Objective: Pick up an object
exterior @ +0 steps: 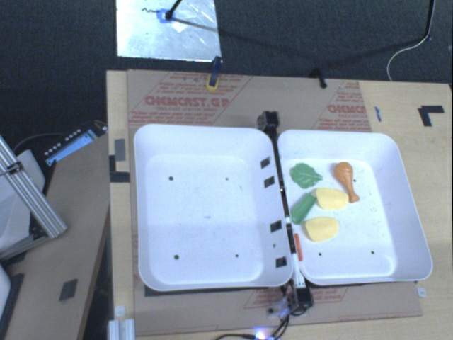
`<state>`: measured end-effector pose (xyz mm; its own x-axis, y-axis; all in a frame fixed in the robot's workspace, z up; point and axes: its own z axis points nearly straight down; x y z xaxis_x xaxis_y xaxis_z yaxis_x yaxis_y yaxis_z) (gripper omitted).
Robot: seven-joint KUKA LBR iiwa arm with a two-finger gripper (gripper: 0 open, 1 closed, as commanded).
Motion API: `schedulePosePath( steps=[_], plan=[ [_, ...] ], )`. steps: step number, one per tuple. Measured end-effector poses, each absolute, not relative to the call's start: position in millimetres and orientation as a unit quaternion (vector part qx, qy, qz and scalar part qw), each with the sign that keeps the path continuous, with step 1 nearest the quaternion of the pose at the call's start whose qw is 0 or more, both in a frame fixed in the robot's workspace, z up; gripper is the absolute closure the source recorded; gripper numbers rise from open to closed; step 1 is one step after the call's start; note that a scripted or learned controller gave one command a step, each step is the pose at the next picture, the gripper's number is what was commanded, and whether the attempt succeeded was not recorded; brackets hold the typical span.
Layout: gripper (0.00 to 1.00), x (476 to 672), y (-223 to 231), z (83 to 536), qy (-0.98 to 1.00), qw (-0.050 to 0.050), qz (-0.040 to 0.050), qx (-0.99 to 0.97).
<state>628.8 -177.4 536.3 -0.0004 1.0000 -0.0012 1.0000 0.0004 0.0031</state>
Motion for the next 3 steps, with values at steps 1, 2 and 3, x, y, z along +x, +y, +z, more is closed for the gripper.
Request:
schedulePosePath(
  steps=[1, 2, 3],
  plan=[
    [1.00, 576.1, -182, 536, 0.707, 0.002, 0.0007, 0.707],
    [1.00, 629.1, -199, 534, 0.708, 0.002, 0.0002, 0.706],
    [1.00, 670.1, -206, 535, 0.709, 0.003, 0.0007, 0.705]
  ],
)
